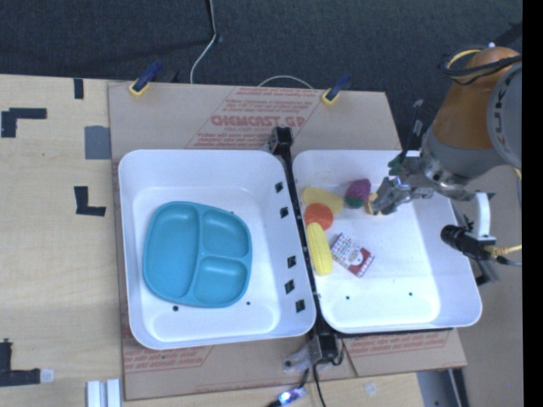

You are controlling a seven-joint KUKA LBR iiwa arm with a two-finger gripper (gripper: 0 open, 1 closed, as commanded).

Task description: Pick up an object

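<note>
Cardboard (212,371) with red print lies under both bins and shows along their near edge, where a black clamp (316,351) sits at the seam between them.

In the right bin (424,308), a purple piece (359,191) lies near the far edge, about midway across. The gripper (383,202) hangs just to its right, low over the bin floor, with a small yellow bit (371,203) at its tip. Whether the gripper is spread or closed cannot be told from this angle, and nothing can be seen gripped in it. The purple piece lies free on the bin floor, close beside the gripper; whether they touch cannot be made out.

Left of the purple piece, by the bin's left wall, a yellow lump (324,197) lies against a red ball (319,215), and a yellow cob (320,249) runs from the ball towards the near edge. A red-and-white packet (352,255) lies just beside the cob, near the bin's middle.

The arm (471,125), grey with an orange band, reaches in over the bin's right edge.

The left bin (144,172) holds a blue divided plate (198,254), lying flat left of its centre.

Two blue-and-yellow clips (146,77) pinch the cardboard's far edge, and a white cable (204,49) runs off beyond it. The wooden bench (51,253) bears black marks to the left.
</note>
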